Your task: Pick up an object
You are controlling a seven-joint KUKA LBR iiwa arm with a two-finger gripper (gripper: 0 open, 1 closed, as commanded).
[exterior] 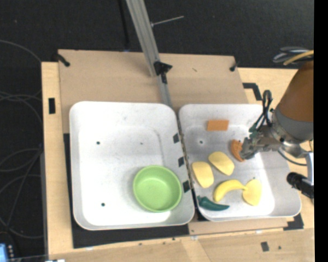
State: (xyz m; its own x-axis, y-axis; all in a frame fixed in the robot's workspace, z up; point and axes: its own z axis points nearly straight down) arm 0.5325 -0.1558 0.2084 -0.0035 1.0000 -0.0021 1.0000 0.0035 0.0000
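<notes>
My gripper (pixel 246 148) hangs low over the right bin (pixel 273 212), at its right-middle part. It sits right against a small orange-brown object (pixel 236 149), which peeks out at its left side and is partly hidden by it. Just below and to the left lie two yellow oval pieces (pixel 221 162) (pixel 203 174). A yellow banana (pixel 228 189) and another yellow piece (pixel 252 192) lie nearer the front. An orange block (pixel 217 125) rests toward the back of the same bin. A dark green item (pixel 212 203) lies at the front left corner.
The left bin (pixel 98 124) holds a green bowl (pixel 157 188) near its front right corner. A slanted metal pole (pixel 147 42) rises behind the two bins. The arm's orange band (pixel 299 94) stands over the right bin's right edge.
</notes>
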